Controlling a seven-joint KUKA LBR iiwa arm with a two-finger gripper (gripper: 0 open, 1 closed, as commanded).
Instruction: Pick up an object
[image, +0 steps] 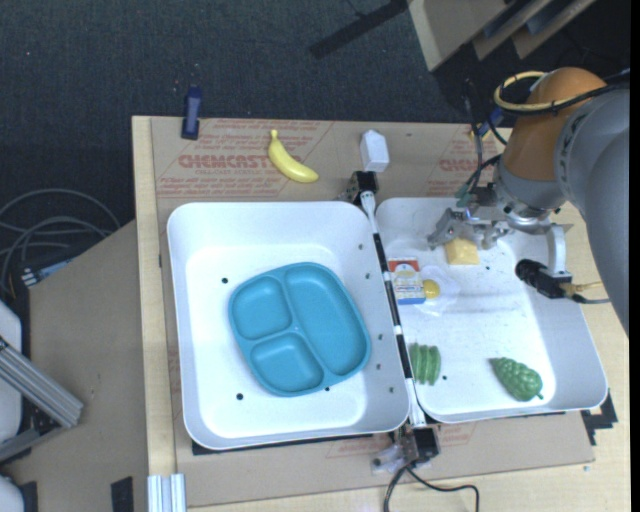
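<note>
My gripper (466, 236) hangs low over the back of the right bin (570, 330), its fingers spread open. A yellow block (463, 253) lies directly under it, just in front of the fingertips, and nothing is held between them. Further objects in the right bin are a small red, white and blue box (405, 281) with a little yellow piece (431, 290) beside it, a green ridged item (425, 363) by the left wall, and a green leafy toy (517, 378) near the front right.
The left bin (195, 250) holds a blue divided plate (297, 327). On the bench behind the bins lie a yellow banana (290, 160), a small white object (374, 150) and a blue item (191, 112). The arm comes in from the upper right.
</note>
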